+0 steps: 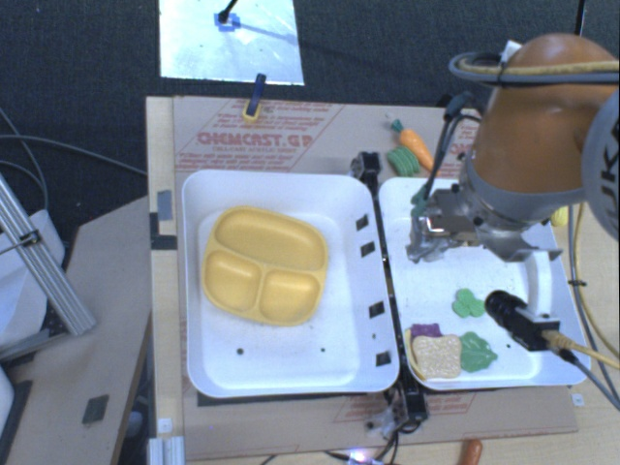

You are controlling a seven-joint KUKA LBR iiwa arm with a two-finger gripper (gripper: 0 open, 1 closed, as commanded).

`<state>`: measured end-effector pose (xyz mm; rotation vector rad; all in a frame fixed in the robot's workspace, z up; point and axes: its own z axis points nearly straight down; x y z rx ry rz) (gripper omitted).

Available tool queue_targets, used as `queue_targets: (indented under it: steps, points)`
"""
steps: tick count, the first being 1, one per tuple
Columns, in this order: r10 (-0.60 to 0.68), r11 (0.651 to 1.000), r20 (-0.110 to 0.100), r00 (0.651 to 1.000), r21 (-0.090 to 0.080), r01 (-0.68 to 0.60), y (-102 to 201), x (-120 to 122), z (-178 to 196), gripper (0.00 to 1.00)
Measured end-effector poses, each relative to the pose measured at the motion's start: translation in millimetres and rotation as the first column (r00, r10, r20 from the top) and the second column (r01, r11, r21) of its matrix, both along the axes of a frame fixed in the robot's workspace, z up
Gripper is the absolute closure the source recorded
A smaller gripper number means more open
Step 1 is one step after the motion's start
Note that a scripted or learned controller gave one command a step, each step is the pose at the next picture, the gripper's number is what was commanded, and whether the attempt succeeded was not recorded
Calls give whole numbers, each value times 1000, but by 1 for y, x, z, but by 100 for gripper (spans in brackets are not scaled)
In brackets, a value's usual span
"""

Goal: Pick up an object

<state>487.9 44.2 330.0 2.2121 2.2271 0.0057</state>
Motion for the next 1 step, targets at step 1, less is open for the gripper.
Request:
queue_targets:
  steps: [1]
  points:
    - [5, 1000, 2, 1000, 0, -5, 0, 1, 11, 100]
